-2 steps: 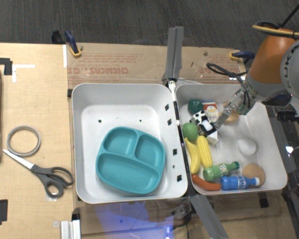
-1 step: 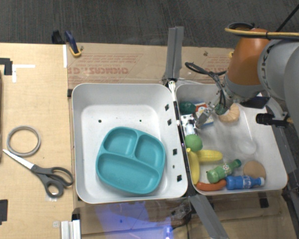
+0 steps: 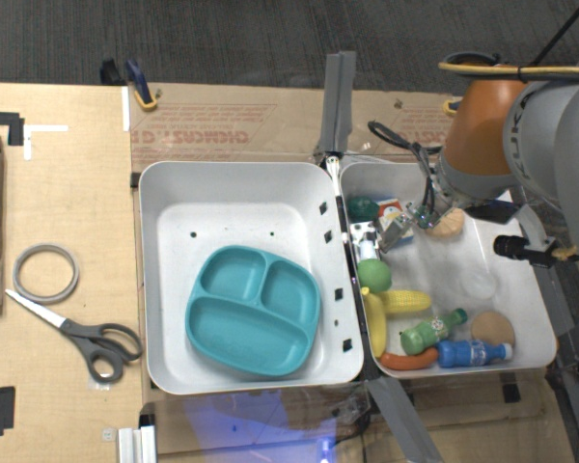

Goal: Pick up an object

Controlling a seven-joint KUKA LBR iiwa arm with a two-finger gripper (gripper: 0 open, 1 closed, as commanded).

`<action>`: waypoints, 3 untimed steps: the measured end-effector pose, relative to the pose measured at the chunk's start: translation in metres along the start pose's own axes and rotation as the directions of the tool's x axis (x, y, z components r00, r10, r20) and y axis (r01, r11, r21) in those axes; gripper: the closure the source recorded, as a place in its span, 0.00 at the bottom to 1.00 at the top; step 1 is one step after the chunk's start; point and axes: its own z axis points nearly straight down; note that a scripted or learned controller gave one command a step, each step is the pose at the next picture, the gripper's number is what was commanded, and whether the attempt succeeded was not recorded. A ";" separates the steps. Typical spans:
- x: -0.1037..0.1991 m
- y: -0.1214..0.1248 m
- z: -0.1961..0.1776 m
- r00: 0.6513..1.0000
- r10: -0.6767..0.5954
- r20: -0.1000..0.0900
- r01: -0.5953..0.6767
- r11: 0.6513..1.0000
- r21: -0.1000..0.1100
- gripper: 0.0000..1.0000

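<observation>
White bins sit side by side. The left bin (image 3: 174, 201) holds a teal plate (image 3: 254, 310) with three parts.

The right bin (image 3: 531, 307) is full of toys. A tan, round toy (image 3: 451, 222) lies near the bin's back wall, just beside the gripper (image 3: 417, 218). I cannot tell if the gripper is holding anything.

A green ball (image 3: 373, 276) lies by the bin's left wall. A yellow banana (image 3: 375, 324) is just in front of the ball. Yellow corn (image 3: 407, 303) lies beside the banana. A green bottle (image 3: 431, 332) and a blue bottle (image 3: 473, 353) lie near the bin's front wall. An orange carrot (image 3: 408, 361) is at the front too. A brown lump (image 3: 492, 329) sits by the blue bottle.

Scissors (image 3: 82, 334) and a tape ring (image 3: 45, 272) lie well to the left of the left bin.
</observation>
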 end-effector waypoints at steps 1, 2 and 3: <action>-0.005 0.005 0.003 0.988 0.153 -0.005 -0.153 0.988 0.006 0.00; -0.004 0.007 -0.007 0.989 0.149 -0.006 -0.149 0.989 0.005 1.00; 0.024 0.063 -0.097 0.962 0.274 -0.010 -0.274 0.962 0.006 1.00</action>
